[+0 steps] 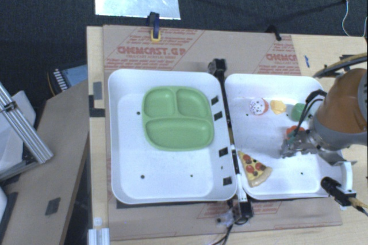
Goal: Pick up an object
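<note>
Fingers (287, 149) of the arm sit low in the right bin (276, 189); how far apart they are, I cannot tell. A green toy (297, 110) lies at their 12 o'clock beside a yellow piece (278, 106) and a round toy (257, 106). A pizza slice (253, 168) lies at 8 o'clock. A green divided plate (176, 118) rests in the left bin (123, 175).
</note>
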Controlling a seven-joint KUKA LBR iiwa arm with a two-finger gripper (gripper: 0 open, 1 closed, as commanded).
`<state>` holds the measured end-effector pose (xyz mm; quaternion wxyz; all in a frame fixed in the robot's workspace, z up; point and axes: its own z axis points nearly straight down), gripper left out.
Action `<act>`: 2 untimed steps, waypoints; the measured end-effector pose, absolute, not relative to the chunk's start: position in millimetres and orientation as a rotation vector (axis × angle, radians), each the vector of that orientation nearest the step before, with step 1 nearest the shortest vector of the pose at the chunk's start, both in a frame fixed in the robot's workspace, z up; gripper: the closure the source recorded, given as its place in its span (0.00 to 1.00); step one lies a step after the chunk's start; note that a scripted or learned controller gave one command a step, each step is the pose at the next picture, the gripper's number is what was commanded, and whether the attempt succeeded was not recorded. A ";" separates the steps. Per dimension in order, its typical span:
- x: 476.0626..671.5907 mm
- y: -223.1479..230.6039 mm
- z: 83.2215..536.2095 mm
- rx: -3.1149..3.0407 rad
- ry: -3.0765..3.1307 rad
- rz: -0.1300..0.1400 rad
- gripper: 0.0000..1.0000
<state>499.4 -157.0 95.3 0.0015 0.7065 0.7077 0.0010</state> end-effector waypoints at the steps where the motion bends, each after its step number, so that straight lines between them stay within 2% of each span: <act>1: 506.3 -153.8 157.8 2.212 2.222 0.006 1.00; 2: 515.3 -159.3 206.0 2.212 2.222 0.005 1.00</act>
